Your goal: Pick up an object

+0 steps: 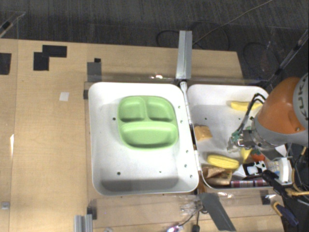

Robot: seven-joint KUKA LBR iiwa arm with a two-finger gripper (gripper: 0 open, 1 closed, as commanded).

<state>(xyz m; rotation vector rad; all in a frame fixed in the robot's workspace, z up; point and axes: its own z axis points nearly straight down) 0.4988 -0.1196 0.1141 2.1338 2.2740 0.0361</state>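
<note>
I see the left bin (104, 144) holding a green tray (146, 121), three sections, lying flat near its middle. The right bin (212, 98) holds a banana (223, 161) near its front, another banana (240, 105) by the back wall, a tan block (202, 133) against the left wall, and brown and dark bits along the front edge. My arm (282, 112) reaches in from the right, wrist low over the right bin. The gripper (243, 143) sits just right of the front banana; I cannot tell how its claw stands
</note>
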